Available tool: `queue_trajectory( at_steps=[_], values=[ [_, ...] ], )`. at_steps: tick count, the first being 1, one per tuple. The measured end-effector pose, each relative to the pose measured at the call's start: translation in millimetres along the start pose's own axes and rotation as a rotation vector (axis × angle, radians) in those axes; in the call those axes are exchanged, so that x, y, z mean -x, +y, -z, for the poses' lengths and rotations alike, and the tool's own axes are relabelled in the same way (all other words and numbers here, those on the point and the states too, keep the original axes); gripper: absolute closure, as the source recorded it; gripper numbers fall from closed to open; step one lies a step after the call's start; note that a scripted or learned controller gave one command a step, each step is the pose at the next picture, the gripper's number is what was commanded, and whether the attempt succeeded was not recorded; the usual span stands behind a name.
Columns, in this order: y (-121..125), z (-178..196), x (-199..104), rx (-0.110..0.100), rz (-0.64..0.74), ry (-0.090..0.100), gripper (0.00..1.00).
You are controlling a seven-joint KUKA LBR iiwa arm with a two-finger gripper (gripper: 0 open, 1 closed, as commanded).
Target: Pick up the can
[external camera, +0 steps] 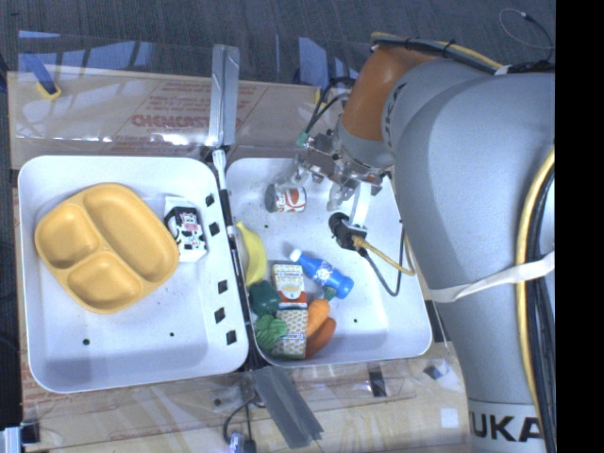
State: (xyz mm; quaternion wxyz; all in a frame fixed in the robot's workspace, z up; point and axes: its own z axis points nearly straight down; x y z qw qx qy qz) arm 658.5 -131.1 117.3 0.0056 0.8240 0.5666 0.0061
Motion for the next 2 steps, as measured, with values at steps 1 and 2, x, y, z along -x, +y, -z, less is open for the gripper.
queue_trajectory(
  at_steps=[1, 2],
  values=[
    [0.2, -9.9, -22.3, 0.014, -0.033, 0.003, 0.0],
    [-12.8, -28.1, -26.6, -0.024, -0.024, -0.004, 0.0]
  ],
)
